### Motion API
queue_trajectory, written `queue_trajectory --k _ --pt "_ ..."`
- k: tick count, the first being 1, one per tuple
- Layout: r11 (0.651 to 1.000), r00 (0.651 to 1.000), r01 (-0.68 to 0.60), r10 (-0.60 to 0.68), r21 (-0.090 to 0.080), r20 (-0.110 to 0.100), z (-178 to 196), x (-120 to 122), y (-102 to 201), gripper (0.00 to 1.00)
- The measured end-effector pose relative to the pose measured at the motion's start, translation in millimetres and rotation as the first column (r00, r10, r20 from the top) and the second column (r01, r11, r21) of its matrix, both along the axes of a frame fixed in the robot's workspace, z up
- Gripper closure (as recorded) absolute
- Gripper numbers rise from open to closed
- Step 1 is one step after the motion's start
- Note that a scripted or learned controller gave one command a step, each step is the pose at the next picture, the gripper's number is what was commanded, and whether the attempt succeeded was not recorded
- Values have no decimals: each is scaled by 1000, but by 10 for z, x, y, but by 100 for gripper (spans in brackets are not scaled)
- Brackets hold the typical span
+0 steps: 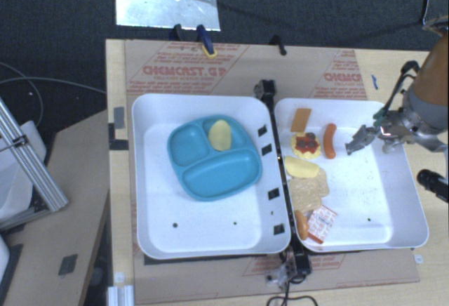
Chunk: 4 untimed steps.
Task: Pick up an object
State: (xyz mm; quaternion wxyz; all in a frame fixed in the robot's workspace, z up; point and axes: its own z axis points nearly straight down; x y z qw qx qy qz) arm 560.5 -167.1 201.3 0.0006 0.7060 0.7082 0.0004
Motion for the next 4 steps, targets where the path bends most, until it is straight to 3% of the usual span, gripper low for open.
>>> queue_trajectory --k 1,2,3,4 --pt "1000 1000 -6 6 4 -6 -1111 152 557 0" --pt "1000 1000 -1 1 0 3 -940 169 514 100" --pt "1000 1000 4 -4 -6 23 -1109 -319 634 100" --pt "1000 1000 -12 12 4 15 -100 184 1551 100"
